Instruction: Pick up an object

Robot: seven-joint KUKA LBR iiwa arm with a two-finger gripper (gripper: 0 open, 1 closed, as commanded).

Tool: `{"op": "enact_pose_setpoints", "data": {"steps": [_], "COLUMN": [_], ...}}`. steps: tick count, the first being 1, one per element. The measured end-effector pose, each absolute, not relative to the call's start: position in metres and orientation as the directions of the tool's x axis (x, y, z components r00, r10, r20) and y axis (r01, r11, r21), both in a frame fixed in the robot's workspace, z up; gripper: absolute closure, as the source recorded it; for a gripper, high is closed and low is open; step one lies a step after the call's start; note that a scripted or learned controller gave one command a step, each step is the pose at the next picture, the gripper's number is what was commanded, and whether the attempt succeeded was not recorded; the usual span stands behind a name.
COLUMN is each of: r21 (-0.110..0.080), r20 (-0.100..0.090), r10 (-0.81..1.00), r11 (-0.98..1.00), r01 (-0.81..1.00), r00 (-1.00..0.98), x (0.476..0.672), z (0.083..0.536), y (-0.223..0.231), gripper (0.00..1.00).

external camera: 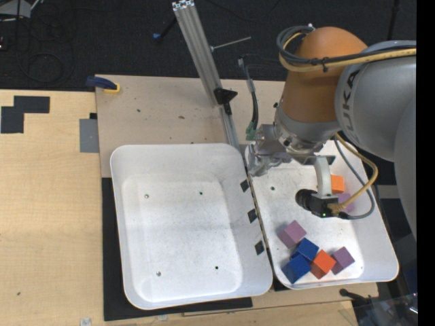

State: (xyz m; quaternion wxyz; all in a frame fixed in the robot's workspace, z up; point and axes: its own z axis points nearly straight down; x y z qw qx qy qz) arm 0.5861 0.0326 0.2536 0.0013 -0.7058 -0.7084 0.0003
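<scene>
The pincer (262,156) hangs low over the upper left corner of the right bin (385,269), close to the rim it shares with the left bin (178,156). The wrist above blocks it, so I cannot tell whether it is wide or narrow, and nothing can be seen held in it.

There is no block beneath it. If it closes here, the likely result is an empty grasp or a scrape against the bin wall. A slanted metal rail (202,54) also passes just beside it, and a sideways swing could clip that.

An orange block (338,183) lies to the right, near a black fitting (314,202) and its looping cable (366,190). Reaching for that block risks snagging the cable.

The main group sits well apart, at the near end of the same bin. There are 5 blocks: a purple block (293,233), a blue block (307,248), a second blue block (296,269), a second orange block (323,263) and a second purple block (343,257). Several of them touch. A descent into the middle (probably the tempting target) could land on an edge, push neighbours apart or pinch 2 at once. The first purple block, at the outer edge of the group, looks the cleanest pick.
</scene>
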Motion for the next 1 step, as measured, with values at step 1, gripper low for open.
{"op": "enact_pose_setpoints", "data": {"steps": [1], "r21": [-0.005], "r20": [0.001], "r10": [1.0], "r11": [0.003], "r01": [1.0], "r00": [-0.003], "x": [0.5841], "z": [0.2449], "y": [0.0759], "gripper": [1.0]}}
